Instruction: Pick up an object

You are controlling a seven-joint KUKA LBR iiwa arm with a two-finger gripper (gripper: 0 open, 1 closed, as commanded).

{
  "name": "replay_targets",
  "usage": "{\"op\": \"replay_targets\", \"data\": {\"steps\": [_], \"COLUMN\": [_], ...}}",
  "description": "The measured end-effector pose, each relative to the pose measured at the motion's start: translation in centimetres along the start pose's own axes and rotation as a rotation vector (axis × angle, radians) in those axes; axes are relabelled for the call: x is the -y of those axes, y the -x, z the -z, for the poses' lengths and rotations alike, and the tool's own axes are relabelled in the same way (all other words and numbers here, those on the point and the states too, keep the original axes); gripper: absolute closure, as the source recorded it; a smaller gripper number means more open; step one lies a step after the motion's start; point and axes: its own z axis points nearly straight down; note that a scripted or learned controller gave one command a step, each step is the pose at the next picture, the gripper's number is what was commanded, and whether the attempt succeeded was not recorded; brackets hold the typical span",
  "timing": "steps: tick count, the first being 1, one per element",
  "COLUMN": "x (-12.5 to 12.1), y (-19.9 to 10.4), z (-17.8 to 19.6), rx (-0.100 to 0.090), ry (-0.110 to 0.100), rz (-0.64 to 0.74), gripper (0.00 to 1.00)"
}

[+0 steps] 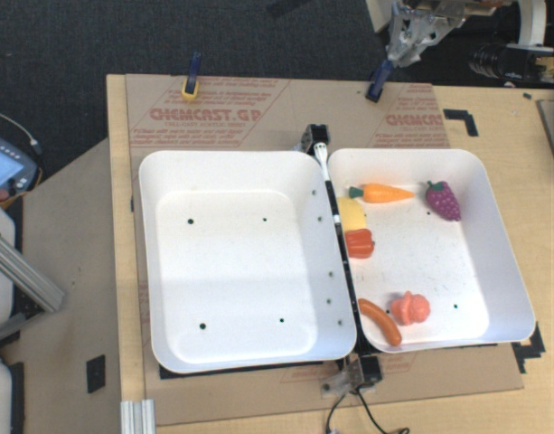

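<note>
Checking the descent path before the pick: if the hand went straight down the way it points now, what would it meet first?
Probably the blue clamp on the board's back edge, just below the hand, not the right bin; depth is unclear.

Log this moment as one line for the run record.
tool: above bench, behind right bin | right bin: carrot, grapes, hot dog, others | nothing picked yet

A robotics laboratory bench: two shallow white bins, left bin (230,259) and right bin (493,242), lie side by side on a cardboard sheet (258,111) held by blue clamps (192,78), over dark carpet (78,25); aluminium framing (23,274) stands at left.
</note>
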Motion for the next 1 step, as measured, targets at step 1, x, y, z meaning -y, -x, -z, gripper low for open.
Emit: {"op": "replay_targets", "data": {"steps": [1], "x": [-0.01], "y": [-1.82], "z": [1.0], "rx": [0.0], "ry": [0.001], "rz": [0.0], "gripper": [1.0]}}
